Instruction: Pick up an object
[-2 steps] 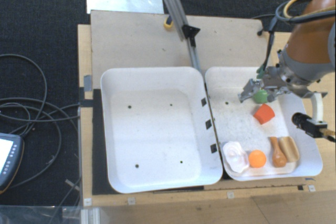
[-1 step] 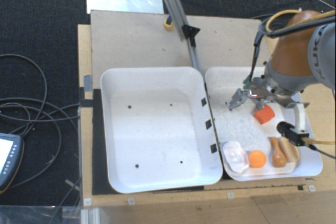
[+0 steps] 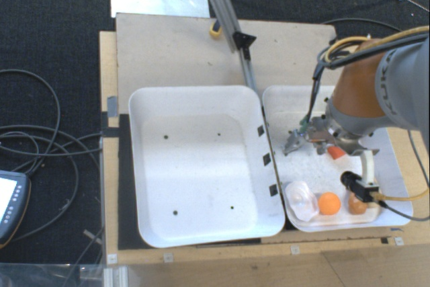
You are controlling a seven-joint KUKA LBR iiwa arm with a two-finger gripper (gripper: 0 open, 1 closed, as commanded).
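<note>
Two white bins (image 3: 201,104), orange ball (image 3: 328,203) in right one, fingers (image 3: 293,142) nearby, spread unclear, no legible writing

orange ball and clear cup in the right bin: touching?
Cannot tell. In the camera view the orange ball sits right beside the clear cup near the right bin's front edge; no plain gap or contact shows.

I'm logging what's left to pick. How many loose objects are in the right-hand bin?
4 visible: a clear plastic piece, an orange ball and a brownish item along the near edge, plus a red-orange item beside the arm, which may hide more.
</note>
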